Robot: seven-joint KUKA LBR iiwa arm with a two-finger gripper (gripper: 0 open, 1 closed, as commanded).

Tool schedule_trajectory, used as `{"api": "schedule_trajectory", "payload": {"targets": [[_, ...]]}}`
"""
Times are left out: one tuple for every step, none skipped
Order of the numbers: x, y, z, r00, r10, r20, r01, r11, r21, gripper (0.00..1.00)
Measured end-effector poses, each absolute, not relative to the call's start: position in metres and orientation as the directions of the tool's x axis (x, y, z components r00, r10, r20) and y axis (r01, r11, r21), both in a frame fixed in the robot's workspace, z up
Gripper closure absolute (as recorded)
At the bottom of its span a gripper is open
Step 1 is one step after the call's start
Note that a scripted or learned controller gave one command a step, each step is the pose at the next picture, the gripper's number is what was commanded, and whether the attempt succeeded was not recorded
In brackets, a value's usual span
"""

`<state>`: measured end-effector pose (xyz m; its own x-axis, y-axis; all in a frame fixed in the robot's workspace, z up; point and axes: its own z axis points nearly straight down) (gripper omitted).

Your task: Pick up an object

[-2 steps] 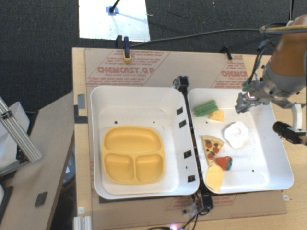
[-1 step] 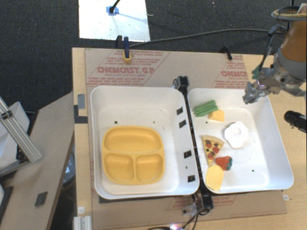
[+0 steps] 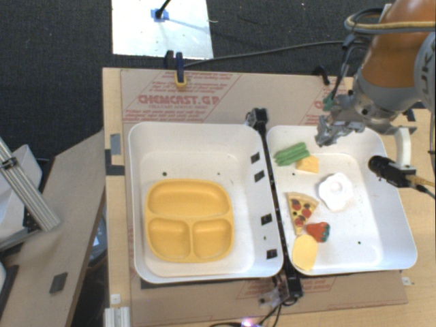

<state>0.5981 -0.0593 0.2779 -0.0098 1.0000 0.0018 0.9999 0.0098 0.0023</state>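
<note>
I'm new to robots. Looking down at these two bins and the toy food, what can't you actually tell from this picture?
- Claw: small and blurred in the camera view, so its grip state is unreadable.
- Arm: cut off by the right and top edges.
- Red toy: too small to identify.
- Right bin: its far corner is hidden beneath the arm.

Left bin (image 3: 136, 182): divided tray (image 3: 190, 219) inside. Right bin (image 3: 388, 244): bean pods (image 3: 291, 153) behind cheese wedge (image 3: 308, 165); fried egg (image 3: 336, 191) right of pizza slice (image 3: 300, 210); strawberry (image 3: 318, 231) and round chip (image 3: 304, 253) nearer the front.
</note>
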Motion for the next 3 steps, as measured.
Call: {"api": "schedule_trajectory", "payload": {"targets": [[0.61, -0.005, 0.272, -0.01, 1.0, 0.002, 1.0, 0.01, 0.002, 1.0], [0.629, 0.05, 0.248, -0.01, 1.0, 0.002, 1.0, 0.01, 0.0, 1.0], [0.649, 0.106, 0.228, -0.009, 1.0, 0.002, 1.0, 0.009, 0.001, 1.0]]}}
